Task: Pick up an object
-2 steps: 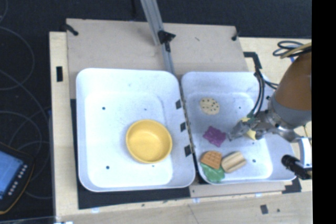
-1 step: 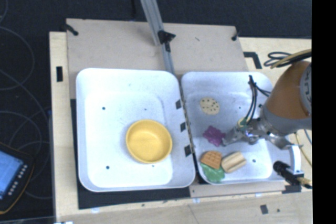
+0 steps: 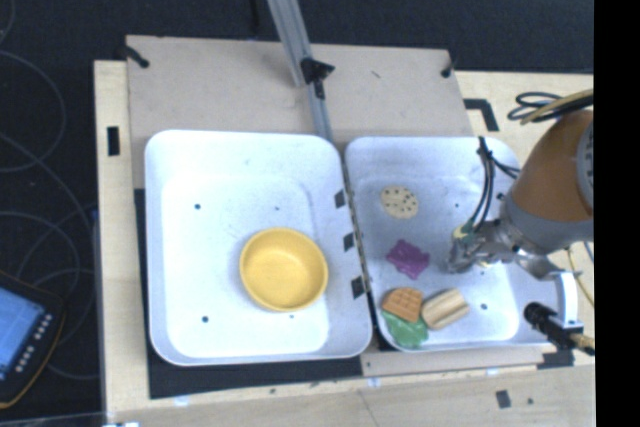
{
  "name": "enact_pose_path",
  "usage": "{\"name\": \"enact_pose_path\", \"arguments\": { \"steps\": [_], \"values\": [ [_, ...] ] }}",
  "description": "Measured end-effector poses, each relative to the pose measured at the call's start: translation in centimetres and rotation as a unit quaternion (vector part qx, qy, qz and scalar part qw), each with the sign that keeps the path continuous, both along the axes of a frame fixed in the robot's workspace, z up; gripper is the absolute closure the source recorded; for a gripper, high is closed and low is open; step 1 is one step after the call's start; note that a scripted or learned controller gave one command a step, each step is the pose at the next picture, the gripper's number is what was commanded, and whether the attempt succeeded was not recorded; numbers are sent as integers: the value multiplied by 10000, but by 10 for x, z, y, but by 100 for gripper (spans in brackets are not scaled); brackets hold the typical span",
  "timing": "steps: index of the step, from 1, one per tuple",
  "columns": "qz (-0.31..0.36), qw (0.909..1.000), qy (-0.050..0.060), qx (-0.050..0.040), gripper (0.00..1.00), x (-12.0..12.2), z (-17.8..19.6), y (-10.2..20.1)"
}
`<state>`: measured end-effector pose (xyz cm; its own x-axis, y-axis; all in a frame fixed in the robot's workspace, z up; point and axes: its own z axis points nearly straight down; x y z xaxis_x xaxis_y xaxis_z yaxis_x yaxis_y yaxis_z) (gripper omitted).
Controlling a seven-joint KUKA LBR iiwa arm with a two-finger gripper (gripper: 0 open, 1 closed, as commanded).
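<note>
Gripper (image 3: 462,253) sits low in the right bin (image 3: 500,327), just beside the purple toy (image 3: 407,258). We cannot tell its state.

A pale wooden bench (image 3: 115,215) is carrying two shallow white bins side by side, the left bin (image 3: 180,215) and the right bin (image 3: 440,165), their inner edges touching. A tan board (image 3: 220,85) is lying flat behind them, under a slanting metal rail (image 3: 285,5).
</note>
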<state>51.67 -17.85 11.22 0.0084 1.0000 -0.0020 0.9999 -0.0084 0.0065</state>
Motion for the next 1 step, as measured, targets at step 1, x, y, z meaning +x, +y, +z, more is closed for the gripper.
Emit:
{"name": "enact_pose_path", "arguments": {
  "steps": [1],
  "values": [
    [33, 10000, -1, 0, 100, 3, 44, -5]
  ]
}}
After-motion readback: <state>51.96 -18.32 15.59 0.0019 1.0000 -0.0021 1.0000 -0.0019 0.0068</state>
